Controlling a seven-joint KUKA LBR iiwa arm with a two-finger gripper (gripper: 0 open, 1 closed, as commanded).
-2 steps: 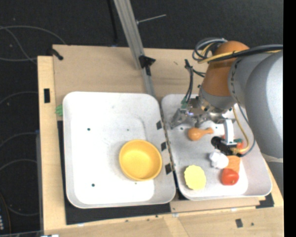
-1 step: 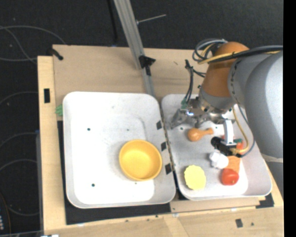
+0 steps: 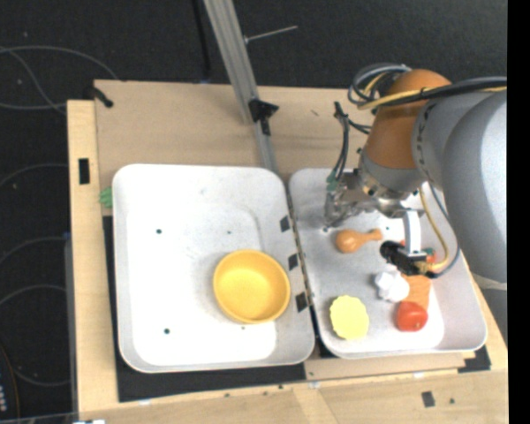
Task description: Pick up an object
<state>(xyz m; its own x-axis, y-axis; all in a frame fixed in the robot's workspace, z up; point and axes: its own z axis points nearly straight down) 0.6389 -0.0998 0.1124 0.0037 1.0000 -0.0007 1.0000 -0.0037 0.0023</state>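
Observation:
My gripper (image 3: 338, 210) hangs low over the back left part of the right bin (image 3: 466, 329), just above and left of a small orange pear-shaped piece (image 3: 353, 239). Nothing shows between its fingers. In the same bin lie a white crumpled lump (image 3: 389, 284), an orange block (image 3: 420, 287), a red tomato-like ball (image 3: 411, 317) and a yellow round piece (image 3: 349, 317). A yellow bowl (image 3: 251, 286) sits in the left bin (image 3: 159, 201), near its front right.
A slanted metal rail (image 3: 238, 69) rises behind the bins, ending near the seam between them. The bench board (image 3: 159, 122) surrounds both bins. Cables lie on the dark floor at the left.

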